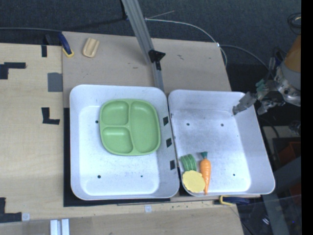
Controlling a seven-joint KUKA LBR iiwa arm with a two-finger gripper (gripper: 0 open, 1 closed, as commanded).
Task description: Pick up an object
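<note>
Camera view. Two white bins sat side by side at frame centre, their inner rims touching. The left bin point(83, 180) held a green plate point(130, 127) with three compartments, lying flat in the bin's upper half, near its right wall.

The right bin point(220, 111) held three items bunched in its lower left corner: a carrot point(205, 173) lying roughly upright in the frame with its green top uppermost, a yellow disc point(193, 181) touching the carrot's left side, and a green ribbed piece point(188, 162) just above the disc and beside the carrot. All three rested on the bin floor.

The gripper point(244, 104) was at the right bin's upper right rim, well apart from the three items. Its fingers pointed toward the frame's left. Whether they were spread or pressed together could not be told; nothing was seen between them. The arm point(293, 75) entered from the frame's right edge.

On the bench point(29, 131) above the left bin lay a tan block point(90, 47), with a blue and yellow clip point(66, 45) just to its left. A grey pole point(142, 28) ran from the frame's top down to the gap between the bins.
</note>
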